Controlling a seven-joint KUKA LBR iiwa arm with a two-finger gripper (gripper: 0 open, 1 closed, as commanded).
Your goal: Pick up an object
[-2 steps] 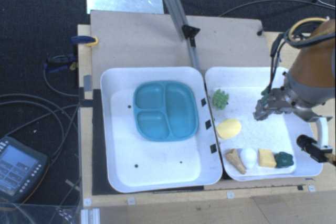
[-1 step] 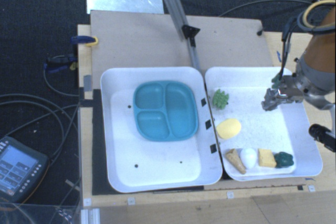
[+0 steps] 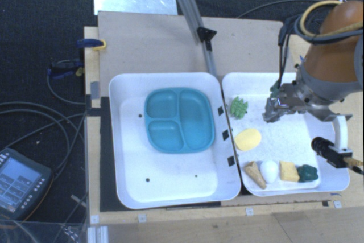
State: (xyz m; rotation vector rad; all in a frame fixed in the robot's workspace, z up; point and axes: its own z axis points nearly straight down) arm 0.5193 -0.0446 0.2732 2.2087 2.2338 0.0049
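Hovering over the upper middle of the right bin (image 3: 341, 182), the pincer (image 3: 272, 114) pointed down-left; whether it was spread or pressed together, I could not tell. A green leafy toy (image 3: 238, 106) lay just left of it, a yellow lemon (image 3: 248, 139) below. Toward the frame's centre-left, a blue divided plate (image 3: 179, 120) sat in the left bin (image 3: 128, 179).
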